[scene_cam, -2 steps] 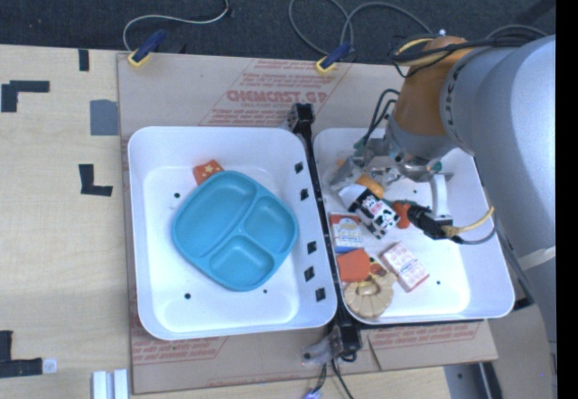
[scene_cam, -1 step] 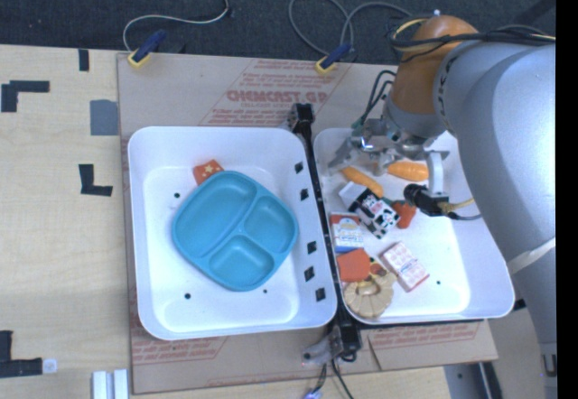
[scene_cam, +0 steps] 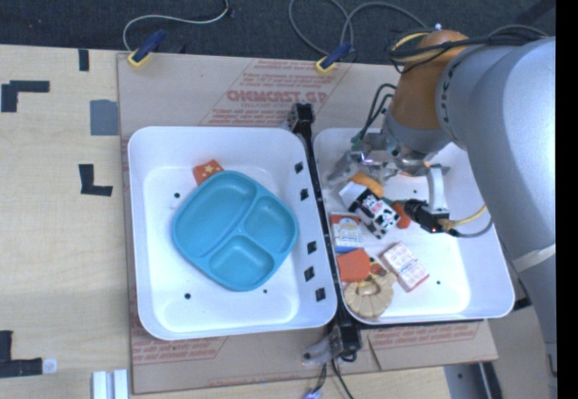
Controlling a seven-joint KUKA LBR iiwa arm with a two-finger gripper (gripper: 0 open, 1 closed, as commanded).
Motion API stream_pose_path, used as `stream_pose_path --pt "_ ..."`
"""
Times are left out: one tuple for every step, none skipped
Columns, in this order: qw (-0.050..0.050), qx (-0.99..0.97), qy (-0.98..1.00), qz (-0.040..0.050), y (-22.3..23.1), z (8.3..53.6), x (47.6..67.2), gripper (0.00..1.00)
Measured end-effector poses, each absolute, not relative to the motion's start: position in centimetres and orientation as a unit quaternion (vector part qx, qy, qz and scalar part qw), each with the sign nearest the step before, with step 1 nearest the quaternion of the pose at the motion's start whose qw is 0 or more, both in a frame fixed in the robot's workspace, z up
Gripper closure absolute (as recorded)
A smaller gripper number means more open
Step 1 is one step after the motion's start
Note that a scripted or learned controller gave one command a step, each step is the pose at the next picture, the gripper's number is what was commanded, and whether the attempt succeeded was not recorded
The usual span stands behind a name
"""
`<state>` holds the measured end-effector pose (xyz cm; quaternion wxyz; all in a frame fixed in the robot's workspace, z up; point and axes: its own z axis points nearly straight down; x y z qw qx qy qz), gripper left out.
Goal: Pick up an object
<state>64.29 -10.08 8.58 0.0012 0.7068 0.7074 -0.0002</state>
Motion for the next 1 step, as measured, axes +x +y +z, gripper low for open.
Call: stream_pose_path --pt "0.002 0.707 0.708 -0.0002 -10.11 9.57 64.32 1.0"
